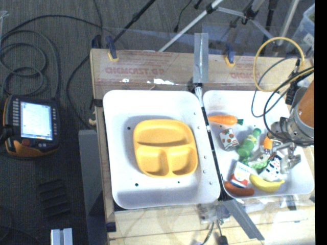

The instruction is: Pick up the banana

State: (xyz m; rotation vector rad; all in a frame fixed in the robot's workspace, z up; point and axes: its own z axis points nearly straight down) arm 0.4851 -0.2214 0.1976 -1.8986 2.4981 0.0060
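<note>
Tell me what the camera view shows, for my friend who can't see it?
A yellow banana lies near the front of the right white bin among other toy foods, with the robot's gripper just above it. The left bin holds a yellow divided tray.

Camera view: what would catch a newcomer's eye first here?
The yellow divided tray dominates the middle of the left bin. In the right bin, a cluster of toy food crowds the near half, with the banana at its front edge and the pincer just above it.
</note>
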